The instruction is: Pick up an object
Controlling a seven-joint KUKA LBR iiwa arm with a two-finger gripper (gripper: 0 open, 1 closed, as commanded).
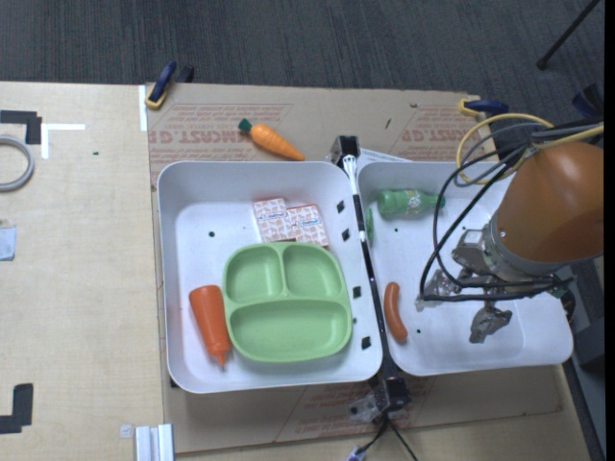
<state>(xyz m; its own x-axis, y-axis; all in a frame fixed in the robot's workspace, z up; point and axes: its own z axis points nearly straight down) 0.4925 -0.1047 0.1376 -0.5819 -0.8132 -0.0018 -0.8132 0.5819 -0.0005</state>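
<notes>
Nearest candidate for pickup: small reddish-orange toy sausage (394, 312), lying on the floor of the right white bin (538, 349) against its left wall, long axis running roughly front to back. Judged light, probably stiff moulded plastic, with a smooth rounded skin likely to roll or squirt out under an off-centre squeeze. Best hold would be across its short width at mid-length, fingers either side; the bin wall just beside it leaves little room for the inner finger.

Second candidate in the same bin: pale green translucent bottle-like object (404, 203), lying on its side near the back left corner. Looks light and hollow, wider, round-bodied, so slippery too; grip across the body.

Pincer (487, 327) hangs over the middle of the right bin, right of the sausage and apart from it, nothing between its fingers. Whether the fingers are spread or closed cannot be told from this angle; cables and the orange wrist band (562, 205) crowd it.

Left white bin (178, 257): green three-compartment plastic plate (287, 303), an orange toy carrot-like cone (210, 323) just left of the plate, a patterned flat white-and-red packet (287, 221) behind it.

On the cardboard-covered tabletop (221, 123) behind the bins: small orange toy carrot with green top (272, 139).
</notes>
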